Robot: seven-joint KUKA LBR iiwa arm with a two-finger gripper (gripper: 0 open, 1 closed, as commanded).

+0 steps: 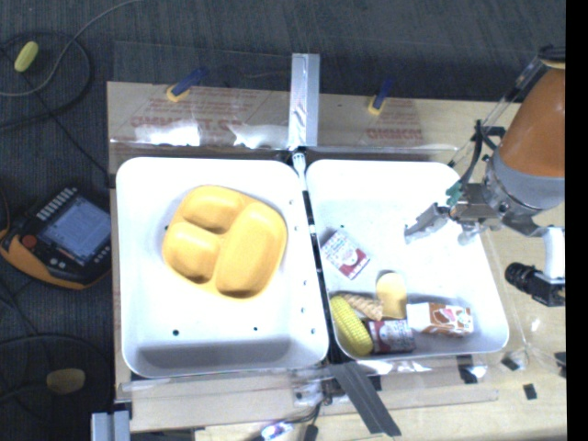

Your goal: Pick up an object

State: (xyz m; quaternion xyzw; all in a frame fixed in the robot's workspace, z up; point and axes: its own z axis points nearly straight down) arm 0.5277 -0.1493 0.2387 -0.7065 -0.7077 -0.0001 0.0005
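From the overhead camera view, two white bins sit side by side on the counter (pixel 129 108). The left bin (pixel 138 338) holds one large yellow moulded piece (pixel 225 240) with three rounded lobes, lying toward the bin's 12 o'clock half.

The right bin (pixel 478 274) carries the small items, clustered along its 6 o'clock edge. A yellow corn cob (pixel 350 324) lies at the 7 o'clock corner, its long axis running from 11 to 5 o'clock, close against the bin's left wall. Just beside it, a dark can (pixel 390 334) lies on its side, long axis roughly 9 to 3 o'clock. A pale yellow rounded piece (pixel 391 292) stands just above the can, touching or nearly so. A small carton (pixel 443 319) with a red and white label lies toward 5 o'clock, long axis 9 to 3 o'clock. A red and white packet (pixel 346 253) lies apart, near the left wall, tilted with its long axis 10 to 4 o'clock.

The gripper (pixel 424 225) hangs over the bin's bare 2 o'clock part, pointing toward 8 o'clock, with nothing between its fingers (whether they are spread or closed cannot be told).
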